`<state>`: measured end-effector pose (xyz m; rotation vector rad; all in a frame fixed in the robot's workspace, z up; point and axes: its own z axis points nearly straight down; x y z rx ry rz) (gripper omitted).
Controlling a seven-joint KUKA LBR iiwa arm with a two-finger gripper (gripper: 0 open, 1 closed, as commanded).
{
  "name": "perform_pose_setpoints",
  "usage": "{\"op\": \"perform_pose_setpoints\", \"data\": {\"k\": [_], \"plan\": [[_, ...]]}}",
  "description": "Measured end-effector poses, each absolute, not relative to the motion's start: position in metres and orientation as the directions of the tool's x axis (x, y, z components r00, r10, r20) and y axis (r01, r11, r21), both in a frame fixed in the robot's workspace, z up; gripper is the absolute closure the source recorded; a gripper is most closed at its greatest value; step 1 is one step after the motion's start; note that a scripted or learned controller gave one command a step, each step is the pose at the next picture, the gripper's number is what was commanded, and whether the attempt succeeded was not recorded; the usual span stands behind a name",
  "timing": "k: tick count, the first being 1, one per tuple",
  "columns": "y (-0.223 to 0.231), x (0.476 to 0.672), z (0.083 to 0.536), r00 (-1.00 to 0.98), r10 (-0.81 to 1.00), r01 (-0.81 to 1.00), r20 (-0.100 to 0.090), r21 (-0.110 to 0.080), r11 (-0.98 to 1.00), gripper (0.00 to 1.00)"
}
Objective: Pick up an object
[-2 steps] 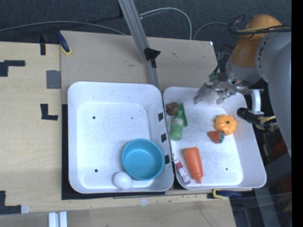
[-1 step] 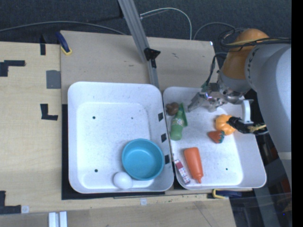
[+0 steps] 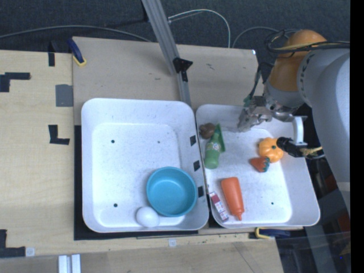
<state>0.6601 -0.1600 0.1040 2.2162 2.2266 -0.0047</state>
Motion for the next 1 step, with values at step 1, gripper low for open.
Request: {"op": "perform_pose_setpoints", "data": {"k": [1], "plan": [[-0.1525,0.6663,0.1641,-0.003,1.000,1.000,-0.001,0.006,0.003,1.00]]}}
